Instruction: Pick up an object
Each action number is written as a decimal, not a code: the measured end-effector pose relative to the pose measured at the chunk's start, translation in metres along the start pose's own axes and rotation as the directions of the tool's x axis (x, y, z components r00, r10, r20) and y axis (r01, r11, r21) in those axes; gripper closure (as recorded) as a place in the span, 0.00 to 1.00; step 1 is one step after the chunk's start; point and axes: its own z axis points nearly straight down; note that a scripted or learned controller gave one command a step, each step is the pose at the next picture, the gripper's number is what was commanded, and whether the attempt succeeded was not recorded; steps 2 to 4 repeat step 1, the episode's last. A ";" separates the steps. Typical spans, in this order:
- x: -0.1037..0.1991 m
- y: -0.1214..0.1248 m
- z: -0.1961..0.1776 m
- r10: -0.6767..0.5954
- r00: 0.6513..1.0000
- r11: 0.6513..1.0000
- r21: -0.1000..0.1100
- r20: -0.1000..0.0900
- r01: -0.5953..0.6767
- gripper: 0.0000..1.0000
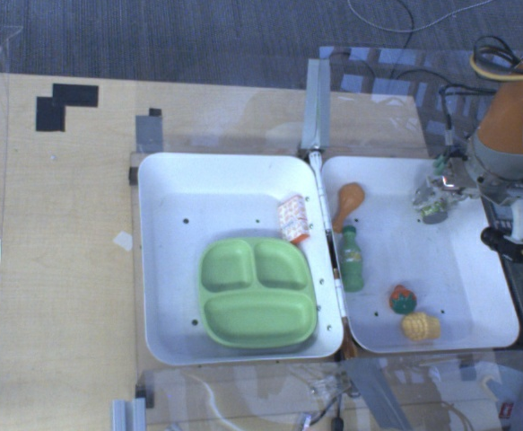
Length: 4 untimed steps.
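The right bin (476, 277) lies open at its centre. A bottle (351, 259) and spoon (347, 203) crowd nine o'clock; a corn cob (421, 327) blocks six.

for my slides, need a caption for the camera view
Gripper poised over the right bin above a green bottle; green tray in the left bin.

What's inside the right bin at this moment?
In the right bin: a wooden spoon, a green bottle, a red-green toy, a corn cob. The gripper hides whatever lies beneath it.

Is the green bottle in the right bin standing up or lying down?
Lying down. The green bottle shows its whole side, cap toward the far wall, flat on the right bin's floor.
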 end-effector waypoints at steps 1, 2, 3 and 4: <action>0.053 0.014 -0.082 -0.046 0.999 0.999 0.006 -0.004 0.046 1.00; 0.053 0.014 -0.082 -0.046 0.999 0.999 0.006 -0.004 0.046 1.00; 0.053 0.014 -0.082 -0.046 0.999 0.999 0.006 -0.004 0.046 1.00; 0.053 0.014 -0.082 -0.046 0.999 0.999 0.006 -0.004 0.046 1.00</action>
